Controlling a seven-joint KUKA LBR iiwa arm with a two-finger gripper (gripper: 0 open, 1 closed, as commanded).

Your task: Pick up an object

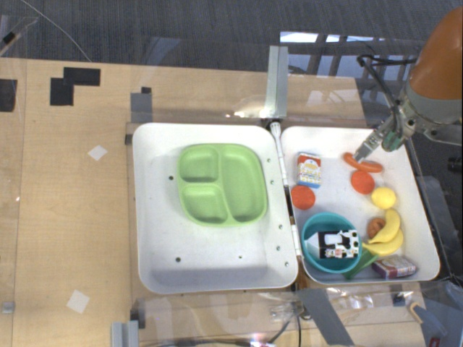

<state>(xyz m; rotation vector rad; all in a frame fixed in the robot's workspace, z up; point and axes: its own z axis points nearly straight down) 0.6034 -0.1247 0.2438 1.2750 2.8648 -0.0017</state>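
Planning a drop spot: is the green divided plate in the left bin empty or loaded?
Empty. The green divided plate lies flat in the left bin, and all three compartments show bare green.

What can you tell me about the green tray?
The tray is light green and looks like plastic, with rounded corners and three sections: two small ones on the left side and one long one on the right. It lies flat, slightly turned, in the middle of the left bin. Its sections hold nothing, and no other object touches it.

- Bench top (pixel 72 194): pale wood-look board, matt.
- Two bins (pixel 155 215): smooth white plastic, slight sheen.
- Green divided plate (pixel 221 183): glossy plastic.
- Teal bowl (pixel 312 226): shiny plastic.
- Small carton (pixel 309 170): printed card.
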